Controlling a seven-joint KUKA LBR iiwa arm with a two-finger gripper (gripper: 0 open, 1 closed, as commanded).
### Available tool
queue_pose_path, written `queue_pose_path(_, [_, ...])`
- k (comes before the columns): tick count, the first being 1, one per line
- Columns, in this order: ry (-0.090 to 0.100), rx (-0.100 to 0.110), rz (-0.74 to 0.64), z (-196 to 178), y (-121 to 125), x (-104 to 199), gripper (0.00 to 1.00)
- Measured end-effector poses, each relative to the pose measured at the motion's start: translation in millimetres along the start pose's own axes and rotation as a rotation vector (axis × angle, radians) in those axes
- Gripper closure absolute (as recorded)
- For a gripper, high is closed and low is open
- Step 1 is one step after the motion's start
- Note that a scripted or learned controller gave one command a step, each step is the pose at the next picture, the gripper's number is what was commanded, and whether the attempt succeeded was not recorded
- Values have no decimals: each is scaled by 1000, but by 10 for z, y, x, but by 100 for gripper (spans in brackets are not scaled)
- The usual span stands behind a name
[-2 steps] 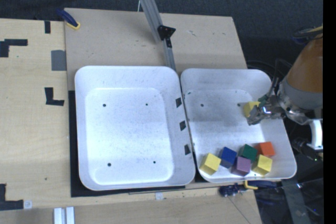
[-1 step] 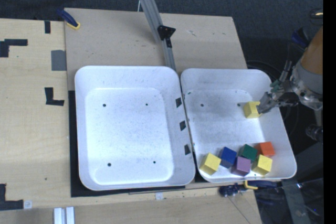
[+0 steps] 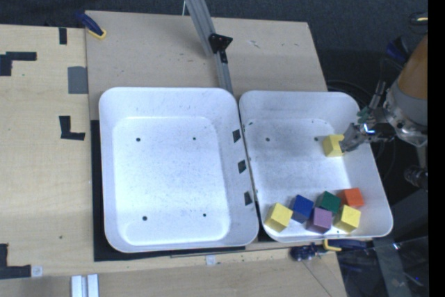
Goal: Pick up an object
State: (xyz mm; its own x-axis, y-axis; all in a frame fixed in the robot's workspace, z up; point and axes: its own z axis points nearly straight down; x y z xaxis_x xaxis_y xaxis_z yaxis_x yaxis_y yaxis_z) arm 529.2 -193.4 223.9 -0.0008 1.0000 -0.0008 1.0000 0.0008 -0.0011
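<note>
arm (image 3: 410, 90): enters from right, orange band visible | gripper (image 3: 356, 135): low at wrist end, pointing left

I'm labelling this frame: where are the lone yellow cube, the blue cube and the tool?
lone yellow cube (image 3: 333, 145), camera view, top face.
blue cube (image 3: 302, 207), camera view, top face.
tool (image 3: 354, 135), camera view, its tip beside the yellow cube.

Most of the arm (image 3: 416, 83) got chopped off by the right edge, so just the wrist end was showing. Where the gripper (image 3: 353, 136) met the yellow block (image 3: 333, 145) was too small and blurry to read, so no clue whether it had a grip.
</note>
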Motion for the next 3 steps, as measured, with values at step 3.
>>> queue_pose_path(3, [3,0,-8,-90,-44,1749,100])
